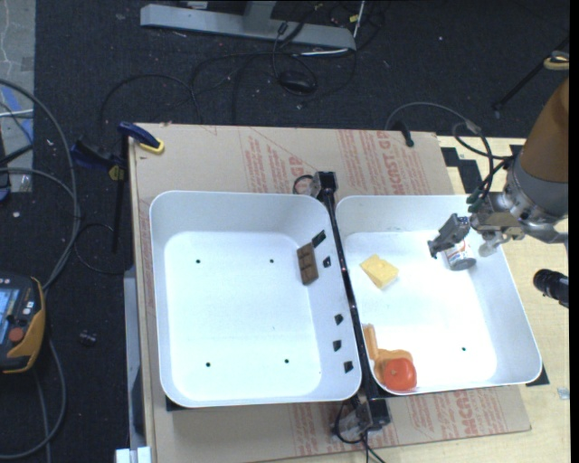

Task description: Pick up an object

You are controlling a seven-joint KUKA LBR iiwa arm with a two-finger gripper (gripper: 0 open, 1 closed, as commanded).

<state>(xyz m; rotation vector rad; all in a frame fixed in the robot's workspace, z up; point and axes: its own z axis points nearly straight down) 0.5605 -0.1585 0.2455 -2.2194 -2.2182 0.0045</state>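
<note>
The tool (455, 246), its grip state unclear, hovers just right of the pale yellow foam block (379, 270) in the right white bin (507, 298).

Two shallow white bins sit side by side on a cardboard-covered bench (271, 158) with red printing on it. The left bin (181, 217) and right bin (507, 362) are joined by a black divider strip (344, 280) running down the middle between them. There's a blue and yellow clamp (136, 137) on the bench's far left corner. The floor around it is dark carpet with loose black cables (226, 72) snaking all over. A grey bar-shaped thing (244, 25) lies at the top, and a yellow-and-black handheld device (20, 321) sits at the left edge.
</note>
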